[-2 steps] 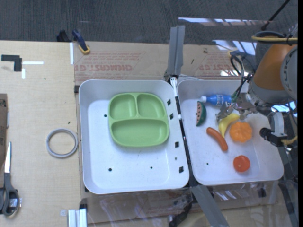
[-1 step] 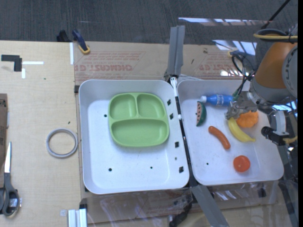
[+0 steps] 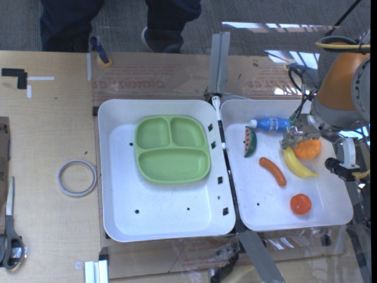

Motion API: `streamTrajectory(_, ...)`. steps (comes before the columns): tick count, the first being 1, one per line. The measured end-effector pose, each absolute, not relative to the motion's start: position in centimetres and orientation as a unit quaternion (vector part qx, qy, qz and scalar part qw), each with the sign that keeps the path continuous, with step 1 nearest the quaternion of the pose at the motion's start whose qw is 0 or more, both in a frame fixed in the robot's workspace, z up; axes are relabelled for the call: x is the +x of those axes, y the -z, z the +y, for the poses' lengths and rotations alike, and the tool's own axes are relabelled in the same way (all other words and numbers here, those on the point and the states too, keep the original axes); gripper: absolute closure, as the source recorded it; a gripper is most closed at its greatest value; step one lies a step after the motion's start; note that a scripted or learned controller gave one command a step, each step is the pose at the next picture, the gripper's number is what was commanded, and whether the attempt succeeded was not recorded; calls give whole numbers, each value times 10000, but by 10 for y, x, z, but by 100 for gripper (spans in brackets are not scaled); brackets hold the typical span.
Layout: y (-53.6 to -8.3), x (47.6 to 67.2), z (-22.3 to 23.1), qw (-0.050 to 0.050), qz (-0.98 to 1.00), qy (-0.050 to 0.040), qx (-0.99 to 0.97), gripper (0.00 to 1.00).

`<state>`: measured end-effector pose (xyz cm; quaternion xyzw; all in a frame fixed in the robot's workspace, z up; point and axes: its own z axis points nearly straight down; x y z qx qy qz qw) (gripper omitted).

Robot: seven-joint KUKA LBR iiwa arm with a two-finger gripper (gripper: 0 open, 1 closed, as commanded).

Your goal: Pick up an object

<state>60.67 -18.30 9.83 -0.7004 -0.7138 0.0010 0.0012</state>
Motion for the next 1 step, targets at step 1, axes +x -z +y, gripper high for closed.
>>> streamTrajectory(1, -90, 547, -139, 20, -4824, -19, -8760, 0)
